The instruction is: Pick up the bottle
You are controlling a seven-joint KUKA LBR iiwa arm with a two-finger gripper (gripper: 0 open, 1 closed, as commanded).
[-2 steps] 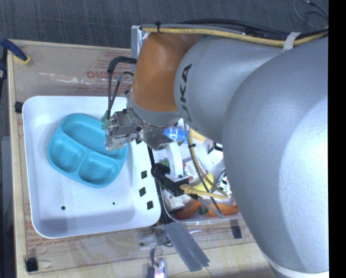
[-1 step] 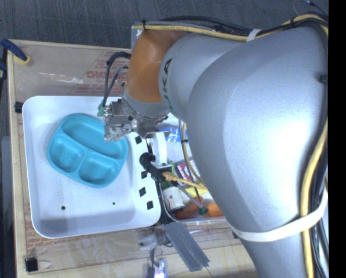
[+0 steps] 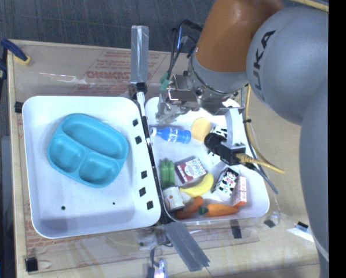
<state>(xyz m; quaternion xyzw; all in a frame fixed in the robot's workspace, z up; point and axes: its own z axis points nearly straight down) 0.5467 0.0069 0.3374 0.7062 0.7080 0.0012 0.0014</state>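
One bottle (image 3: 171,134) lying flat, cap leftward

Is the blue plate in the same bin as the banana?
No, the blue plate lies in the left bin, while the banana lies among the clutter in the right bin.

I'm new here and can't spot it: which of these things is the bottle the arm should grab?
Look at the right-hand white bin, the crowded one beside the bin holding a blue tray. Near its upper left corner, just under the arm's hand, lies the bottle on its side. It is the only small blue bottle with a white cap, left of a yellow lemon-like fruit.
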